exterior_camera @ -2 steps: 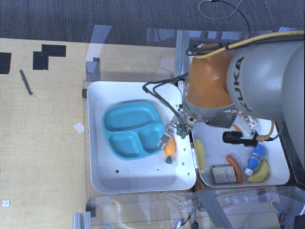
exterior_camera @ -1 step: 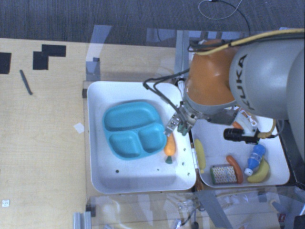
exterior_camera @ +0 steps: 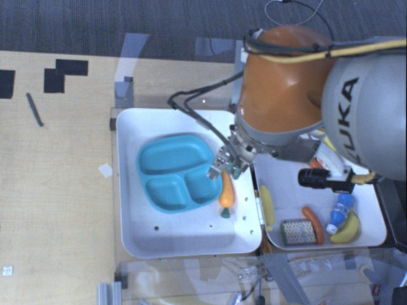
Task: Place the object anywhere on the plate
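Carrot lies in the left bin, just off the right edge of the blue plate, orange body running roughly up-down w/ its green tip toward the bin's near side. It looks to be touching or nearly touching the plate rim, but not on the plate itself, so the task isn't done yet. Gripper sits right at the carrot's upper end, over the plate's right corner; the fingers are small and partly masked by the wrist, so I can't tell whether they're open or closed, nor whether they actually pinch the carrot. Judging by how the carrot lies flat on the bin floor, it's prob resting there rather than being carried. Arm comes in from the right, its orange band and grey body hanging over the divide btw the two bins, which hides part of the right bin. That bin holds the other stuff: a yellow banana, a blue bottle, a reddish sausage-like piece, a grey mesh-looking block, a pale yellow piece along its left wall. Plate has three compartments, all bare, so any spot works as a drop. Next move, if the grip is good, calls for only a short shift leftward; main risk is the carrot rolling off the raised rim back into the bin.
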Robot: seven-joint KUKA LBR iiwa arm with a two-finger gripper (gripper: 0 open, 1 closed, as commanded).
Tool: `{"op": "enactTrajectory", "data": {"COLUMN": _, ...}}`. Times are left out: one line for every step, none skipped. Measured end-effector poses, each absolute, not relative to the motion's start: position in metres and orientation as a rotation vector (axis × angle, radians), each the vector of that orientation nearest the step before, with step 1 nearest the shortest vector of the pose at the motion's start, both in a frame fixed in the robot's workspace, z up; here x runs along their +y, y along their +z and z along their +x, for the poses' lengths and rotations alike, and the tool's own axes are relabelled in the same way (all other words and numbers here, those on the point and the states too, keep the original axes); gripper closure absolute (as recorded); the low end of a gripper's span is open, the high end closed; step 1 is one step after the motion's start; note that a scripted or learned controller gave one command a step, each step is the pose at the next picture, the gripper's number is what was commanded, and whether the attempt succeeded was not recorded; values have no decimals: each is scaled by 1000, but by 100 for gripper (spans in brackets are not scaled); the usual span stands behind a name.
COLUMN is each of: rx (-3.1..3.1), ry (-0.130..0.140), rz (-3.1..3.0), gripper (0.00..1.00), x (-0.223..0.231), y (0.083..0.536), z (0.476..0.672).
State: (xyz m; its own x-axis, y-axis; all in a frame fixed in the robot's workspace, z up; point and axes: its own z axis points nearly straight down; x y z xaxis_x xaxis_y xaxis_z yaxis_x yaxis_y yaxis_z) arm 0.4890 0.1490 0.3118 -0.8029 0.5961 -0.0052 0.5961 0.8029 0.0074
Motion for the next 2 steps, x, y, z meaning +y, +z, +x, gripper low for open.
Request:
{"op": "enactTrajectory", "data": {"rx": 2952, "ry": 7, "rz": 1058, "gripper": 100, "x": 167, "y": 334, "z": 553}}
{"op": "enactTrajectory", "data": {"rx": 2952, "ry": 5, "rz": 1063, "gripper": 100, "x": 161, "y": 279, "z": 488}}
